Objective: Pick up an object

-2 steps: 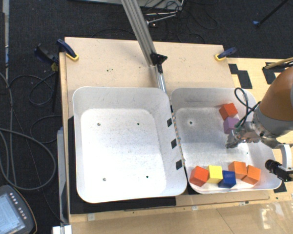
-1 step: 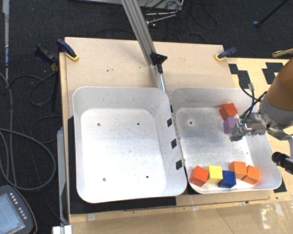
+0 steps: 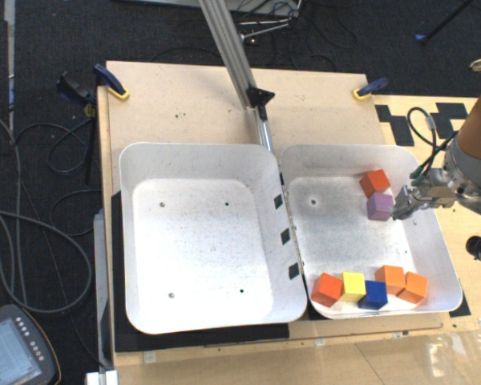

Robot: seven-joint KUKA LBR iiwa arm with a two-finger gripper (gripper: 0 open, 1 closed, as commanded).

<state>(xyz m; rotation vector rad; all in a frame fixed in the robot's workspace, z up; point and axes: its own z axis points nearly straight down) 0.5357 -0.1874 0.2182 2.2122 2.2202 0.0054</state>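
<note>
The claw [image 3: 403,205], whether spread or pressed together I cannot tell, sits just beside a purple block [image 3: 379,206] in the right bin [image 3: 433,239], with an orange block [image 3: 374,182] behind it and five more blocks [image 3: 371,288] along the near wall.

Arm [image 3: 474,147] enters from the right edge of the camera view, about mid-height. Only the last segment and wrist are visible: grey body, orange-brown band at the upper right where it leaves the view. Black cable loops run along the upper side of the wrist. Wrist slants down and to the left. Gripper [image 3: 402,207] is at the lower-left end of the wrist, dark, low over the table. Finger state too small and dark to resolve.
</note>
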